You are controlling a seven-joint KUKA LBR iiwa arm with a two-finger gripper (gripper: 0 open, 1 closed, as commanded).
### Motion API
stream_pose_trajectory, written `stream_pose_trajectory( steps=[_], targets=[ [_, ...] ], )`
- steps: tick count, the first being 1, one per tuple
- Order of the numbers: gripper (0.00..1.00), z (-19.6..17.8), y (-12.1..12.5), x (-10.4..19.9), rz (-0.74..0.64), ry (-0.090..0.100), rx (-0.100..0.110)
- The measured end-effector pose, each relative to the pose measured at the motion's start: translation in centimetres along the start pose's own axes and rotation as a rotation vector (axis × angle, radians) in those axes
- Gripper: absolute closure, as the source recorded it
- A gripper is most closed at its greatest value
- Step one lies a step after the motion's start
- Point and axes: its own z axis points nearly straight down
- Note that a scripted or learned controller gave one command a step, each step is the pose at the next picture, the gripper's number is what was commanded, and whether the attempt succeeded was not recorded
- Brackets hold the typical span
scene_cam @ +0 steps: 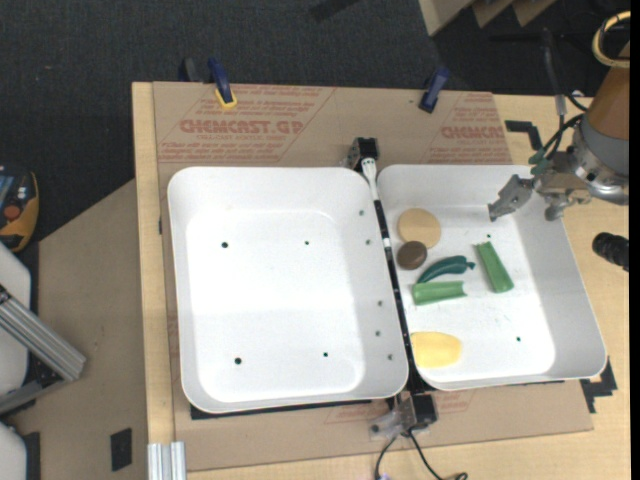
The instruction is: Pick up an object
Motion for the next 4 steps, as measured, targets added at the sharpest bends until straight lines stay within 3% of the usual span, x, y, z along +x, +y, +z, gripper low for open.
stream_pose_trajectory(
  steps=[1, 2, 4],
  targets=[
    [0.0, 12.3, -4.5, 3.0, 0.0, 0.001, 0.003],
    [1.0, 10.6, -4.1, 2.7, 0.001, -0.004, -0.007],
    [1.0, 8.6, -4.0, 2.7, 0.002, -0.005, -0.012]
  ],
)
